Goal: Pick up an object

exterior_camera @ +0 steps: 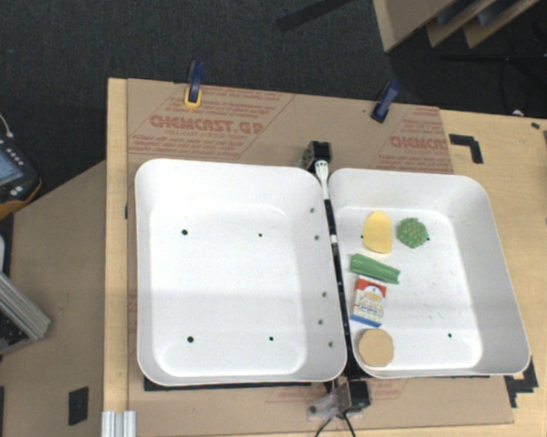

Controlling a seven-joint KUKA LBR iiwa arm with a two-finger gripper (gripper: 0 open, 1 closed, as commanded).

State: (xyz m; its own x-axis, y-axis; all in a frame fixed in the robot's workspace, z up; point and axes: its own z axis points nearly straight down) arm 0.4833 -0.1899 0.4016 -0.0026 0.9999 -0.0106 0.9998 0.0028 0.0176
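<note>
The right bin [478, 272] holds several small objects near its left side. A yellow rounded piece [377, 231] lies beside a green bumpy ball [412, 233]. Below them rests a green bar [374, 267], then a small red, white and blue carton [370, 302], then a tan round disc [375, 347] at the bin's front left corner. The left bin [233, 275] sits next to it, touching along the middle divider.
Both bins rest on a cardboard sheet [261, 120] held by a blue clamp [195, 86] and another blue clamp [385, 100] at the back. A black fitting [317, 155] sits between the bins at the back, and cables [340, 411] at the front.
</note>
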